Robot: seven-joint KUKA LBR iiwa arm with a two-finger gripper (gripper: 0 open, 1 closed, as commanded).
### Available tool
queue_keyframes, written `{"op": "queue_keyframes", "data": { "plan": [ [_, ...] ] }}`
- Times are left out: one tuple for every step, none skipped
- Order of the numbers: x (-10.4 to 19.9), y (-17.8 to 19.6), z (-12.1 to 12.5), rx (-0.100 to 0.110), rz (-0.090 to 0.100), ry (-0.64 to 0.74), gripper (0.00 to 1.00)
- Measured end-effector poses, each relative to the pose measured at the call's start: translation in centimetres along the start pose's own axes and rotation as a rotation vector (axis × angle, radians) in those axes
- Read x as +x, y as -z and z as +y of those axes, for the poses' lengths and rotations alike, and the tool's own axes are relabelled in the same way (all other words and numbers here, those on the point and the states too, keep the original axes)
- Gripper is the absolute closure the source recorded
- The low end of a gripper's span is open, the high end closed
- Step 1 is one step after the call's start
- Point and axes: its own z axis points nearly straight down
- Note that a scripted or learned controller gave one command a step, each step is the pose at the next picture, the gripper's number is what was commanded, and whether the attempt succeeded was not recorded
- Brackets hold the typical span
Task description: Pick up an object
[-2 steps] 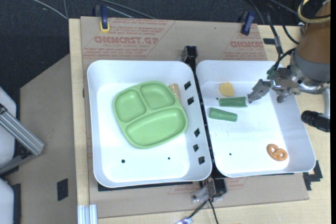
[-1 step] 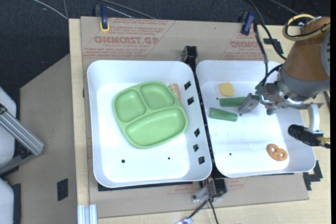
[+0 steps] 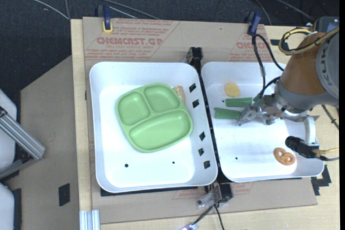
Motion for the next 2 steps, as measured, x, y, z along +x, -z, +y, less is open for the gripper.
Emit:
{"op": "queue_keyframes", "data": {
  "plan": [
    [0.0, 1.2, 0.1, -0.003, 0.0, 0.001, 1.0],
    [0.3, 7.5, 0.8, -0.011, -0.004, 0.002, 1.0]
  ]
}}
